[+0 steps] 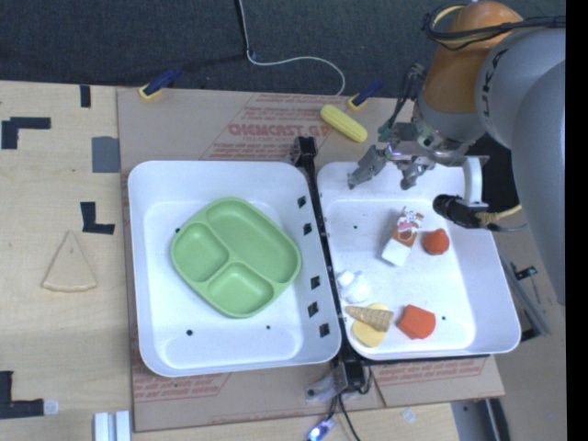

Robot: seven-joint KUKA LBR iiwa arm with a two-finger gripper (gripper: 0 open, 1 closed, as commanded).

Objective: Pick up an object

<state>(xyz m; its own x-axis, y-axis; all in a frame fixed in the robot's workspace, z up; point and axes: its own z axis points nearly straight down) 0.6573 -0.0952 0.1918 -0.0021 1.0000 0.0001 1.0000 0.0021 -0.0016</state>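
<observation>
Fingers: spread apart with nothing between them, as far as I can see from up here; the grey two-finger gripper (386,167) hangs over the far rim of the right shallow white plastic bin (482,283)
Arm: grey KUKA arm with orange band (469,49) comes in from the right, sitting over the far right corner
Pickable stuff: small white-and-orange carton (401,235) mid-bin, just beside a small red-orange round toy (435,241); white crumpled lump (355,288) near the divider; tan cone-shaped piece on a yellow wedge (369,322) and a red-orange block (417,322) near the front edge
Open room: bare floor in the far left part of the right bin, under the gripper; the things crowd the middle and front
Left bin: left shallow white bin (152,246) holds a green three-compartment plastic tray (235,256), room all round it
Outside: yellow corn-shaped toy (344,123) on the cardboard behind the bins
Writing: red print on the cardboard, mirrored/upside down, can't read it; carton label too small
</observation>
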